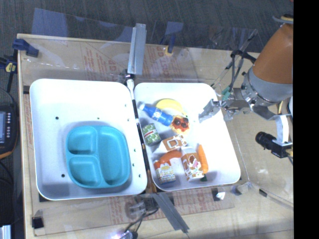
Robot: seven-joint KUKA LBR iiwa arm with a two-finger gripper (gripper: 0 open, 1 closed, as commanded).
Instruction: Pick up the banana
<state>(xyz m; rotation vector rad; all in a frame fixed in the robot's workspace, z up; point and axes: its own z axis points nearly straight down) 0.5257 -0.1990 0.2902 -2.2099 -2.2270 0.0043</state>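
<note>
Banana (168, 104) beside blue bottle (155, 114); labels unreadable.

Single fixed camera above the bench (199, 208), looking down at a slant from a moderate distance. Both white bins fall within the frame: the left bin (45, 133) left of centre, the right bin (224, 158) adjoining it. The arm (274, 59) enters right of the right bin. Dark floor (149, 4) lies beyond the bench's far edge.
</note>
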